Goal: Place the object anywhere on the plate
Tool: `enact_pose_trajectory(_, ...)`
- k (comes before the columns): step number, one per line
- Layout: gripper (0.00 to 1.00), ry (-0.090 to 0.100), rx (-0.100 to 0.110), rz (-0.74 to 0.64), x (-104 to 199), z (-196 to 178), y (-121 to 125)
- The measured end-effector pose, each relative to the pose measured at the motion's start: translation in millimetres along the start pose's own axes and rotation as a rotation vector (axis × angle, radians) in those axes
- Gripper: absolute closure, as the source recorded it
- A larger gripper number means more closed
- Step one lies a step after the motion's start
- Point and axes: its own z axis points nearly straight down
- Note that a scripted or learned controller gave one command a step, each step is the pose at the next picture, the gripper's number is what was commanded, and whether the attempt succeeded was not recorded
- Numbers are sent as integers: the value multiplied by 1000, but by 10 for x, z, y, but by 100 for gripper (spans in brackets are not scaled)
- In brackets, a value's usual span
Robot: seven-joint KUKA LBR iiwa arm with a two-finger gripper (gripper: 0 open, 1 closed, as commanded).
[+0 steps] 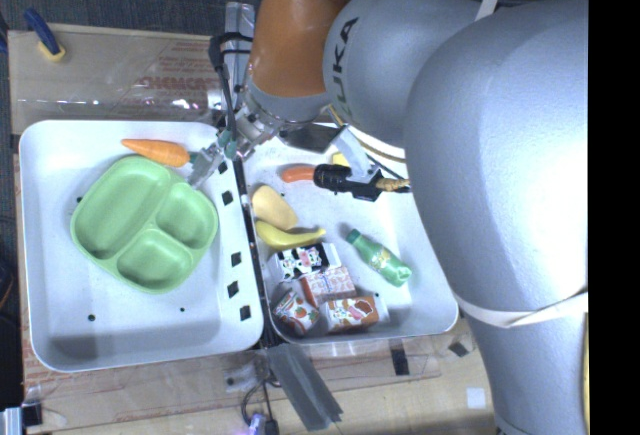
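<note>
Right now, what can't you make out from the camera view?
- Gripper: too small and blurred beside the carrot to tell its state or whether it grips.
- Right bin: far corner and right wall covered by the arm.
- Snack packets: labels too small to read.

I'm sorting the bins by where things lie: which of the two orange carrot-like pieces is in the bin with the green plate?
The longer carrot, lying in the left bin just beyond the green plate, near the gripper. The shorter orange piece lies in the right bin.
</note>
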Motion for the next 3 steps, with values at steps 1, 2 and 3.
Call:
enact_pose_trajectory(1, 0, 0, 0, 0, 0, 0, 0)
enact_pose_trajectory(2, 0, -5, -5, -245, 127, -678, -185)
enact_pose_trajectory(3, 100, -6, -5, -249, 126, -783, -177)
